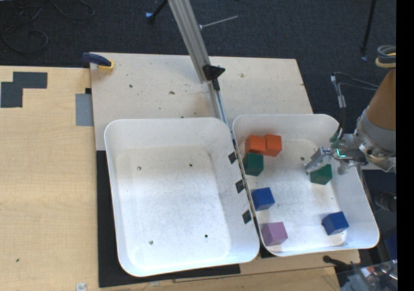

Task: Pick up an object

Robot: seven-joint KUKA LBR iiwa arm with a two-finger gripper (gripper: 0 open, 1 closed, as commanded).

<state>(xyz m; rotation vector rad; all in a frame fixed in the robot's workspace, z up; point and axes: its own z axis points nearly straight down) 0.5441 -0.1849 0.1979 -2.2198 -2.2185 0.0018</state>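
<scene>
Nearest the camera, a pale purple cube [274, 233] and a blue cube [335, 222] sit in the right-hand shallow white bin [294, 121], which holds six blocks: two blue, two dark green, one orange, one purple. Grey two-finger gripper [321, 164] hangs right above a dark green cube [321, 175], partly covering it; whether its fingers grip it cannot be told.

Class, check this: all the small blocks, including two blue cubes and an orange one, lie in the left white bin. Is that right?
Not quite. The camera view shows the two blue cubes and the orange block in the right white bin, not the left.
</scene>
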